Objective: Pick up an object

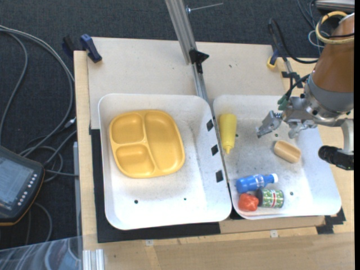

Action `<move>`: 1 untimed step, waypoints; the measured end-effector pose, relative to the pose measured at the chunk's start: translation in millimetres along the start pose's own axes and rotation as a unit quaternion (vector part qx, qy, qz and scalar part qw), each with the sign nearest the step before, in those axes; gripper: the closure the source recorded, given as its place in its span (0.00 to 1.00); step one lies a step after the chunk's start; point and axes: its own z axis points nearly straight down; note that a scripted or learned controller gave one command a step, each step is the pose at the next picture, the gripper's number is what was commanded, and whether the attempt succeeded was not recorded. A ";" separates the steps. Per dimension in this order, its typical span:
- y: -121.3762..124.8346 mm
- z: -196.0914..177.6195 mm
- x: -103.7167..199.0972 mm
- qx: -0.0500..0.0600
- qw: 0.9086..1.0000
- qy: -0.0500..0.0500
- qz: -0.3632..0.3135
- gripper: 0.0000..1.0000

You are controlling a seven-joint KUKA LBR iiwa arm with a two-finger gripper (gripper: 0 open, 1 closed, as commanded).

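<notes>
- Two shallow white bins sat side by side on the desk; my work lay in the right-hand white bin, while the left-hand white bin carried a yellow three-compartment plastic plate.
- My jaws hung over the upper middle of the right bin, spread apart with nothing between them.
- Nearest to me was a tan bread-like oval block, just below and slightly right of my jaws, lying alone on bare floor; I judged it the likeliest pick.
- A yellow squeeze bottle lay near the ridge between the bins, well apart from me.
- Trouble, as I judged it: closing too high or off-centre could nudge the rounded block aside, since nothing braced it.
- Crowding was the other risk: a blue-and-white bottle, a red rounded piece and a green-labelled can huddled at the near rim, touching or almost.
- Open floor surrounded the block, though the right wall stood near.
</notes>
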 end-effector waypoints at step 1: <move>0.3 -0.2 -0.2 -0.001 1.000 0.000 0.000 0.00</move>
